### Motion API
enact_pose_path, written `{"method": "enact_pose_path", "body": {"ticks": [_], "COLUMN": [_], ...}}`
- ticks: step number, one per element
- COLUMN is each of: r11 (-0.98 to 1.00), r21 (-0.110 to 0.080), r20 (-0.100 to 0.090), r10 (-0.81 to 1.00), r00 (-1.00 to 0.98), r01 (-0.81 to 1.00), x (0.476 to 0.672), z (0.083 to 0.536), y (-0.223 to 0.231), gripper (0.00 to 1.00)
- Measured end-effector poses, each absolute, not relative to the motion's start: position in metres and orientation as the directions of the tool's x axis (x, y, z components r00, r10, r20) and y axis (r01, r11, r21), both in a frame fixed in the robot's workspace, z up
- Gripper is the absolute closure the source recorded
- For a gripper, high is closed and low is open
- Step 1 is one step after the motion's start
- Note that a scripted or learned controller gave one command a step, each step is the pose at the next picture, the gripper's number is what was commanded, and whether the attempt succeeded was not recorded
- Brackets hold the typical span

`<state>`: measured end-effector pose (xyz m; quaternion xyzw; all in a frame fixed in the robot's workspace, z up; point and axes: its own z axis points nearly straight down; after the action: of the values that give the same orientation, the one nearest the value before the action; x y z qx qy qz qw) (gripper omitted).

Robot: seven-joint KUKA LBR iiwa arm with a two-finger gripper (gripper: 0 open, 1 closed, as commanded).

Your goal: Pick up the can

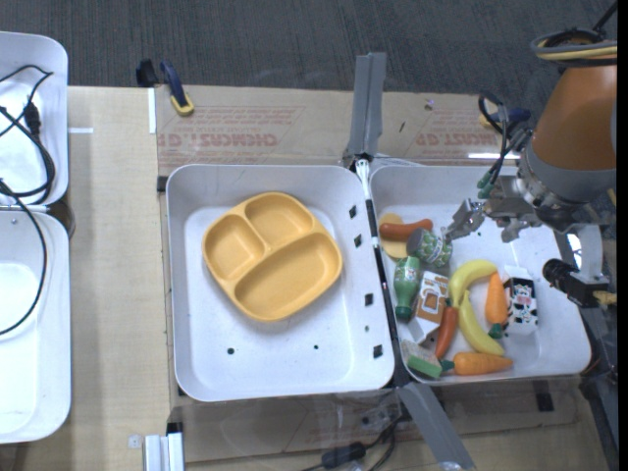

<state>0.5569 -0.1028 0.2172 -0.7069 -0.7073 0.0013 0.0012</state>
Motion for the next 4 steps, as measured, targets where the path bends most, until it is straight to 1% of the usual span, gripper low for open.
{"method": "enact_pose_path", "body": {"ticks": [1, 2, 3, 4], "r11": [0.048, 0.013, 0.095, -0.093], "r21": [-0.003, -0.002, -0.003, -0.003], "r20": [0.000, -0.001, 0.000, -0.001], "r10": [0.999, 1.000, 0.996, 0.996], "r00": [-0.048, -0.013, -0.095, 0.093], "r01": [0.999, 1.000, 0.996, 0.996], "x": [0.558, 0.563, 0.583, 0.594], "z": [0.191, 0.191, 0.128, 0.091], "y": [-0.043, -0.066, -0.099, -0.100], "gripper": [0.00, 0.00, 0.00, 0.00]}}
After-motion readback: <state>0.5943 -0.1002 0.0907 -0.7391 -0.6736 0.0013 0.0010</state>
